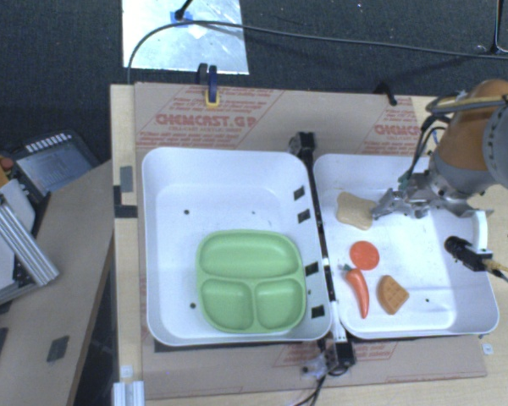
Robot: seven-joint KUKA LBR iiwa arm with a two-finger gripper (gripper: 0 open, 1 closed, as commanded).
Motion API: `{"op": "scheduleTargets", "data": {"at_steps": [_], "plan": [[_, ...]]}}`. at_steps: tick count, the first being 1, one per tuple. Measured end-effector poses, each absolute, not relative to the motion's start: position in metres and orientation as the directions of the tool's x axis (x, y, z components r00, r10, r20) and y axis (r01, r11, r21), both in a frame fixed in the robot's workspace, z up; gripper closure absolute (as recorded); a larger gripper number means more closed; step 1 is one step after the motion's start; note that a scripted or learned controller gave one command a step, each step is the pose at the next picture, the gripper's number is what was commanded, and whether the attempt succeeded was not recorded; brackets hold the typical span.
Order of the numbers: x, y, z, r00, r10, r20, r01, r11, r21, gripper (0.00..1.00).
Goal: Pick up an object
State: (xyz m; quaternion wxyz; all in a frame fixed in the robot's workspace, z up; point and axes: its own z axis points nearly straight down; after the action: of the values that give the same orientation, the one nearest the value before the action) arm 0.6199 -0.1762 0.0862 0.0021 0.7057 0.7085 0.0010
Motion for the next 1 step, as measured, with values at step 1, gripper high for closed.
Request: {"op": "scheduleTargets", "data": {"at_steps": [1], "plan": [[0.6207, -0.1761, 0.0983, -0.006, 1.000, -0.002, 1.000, 0.006, 0.007, 1.00]]}}
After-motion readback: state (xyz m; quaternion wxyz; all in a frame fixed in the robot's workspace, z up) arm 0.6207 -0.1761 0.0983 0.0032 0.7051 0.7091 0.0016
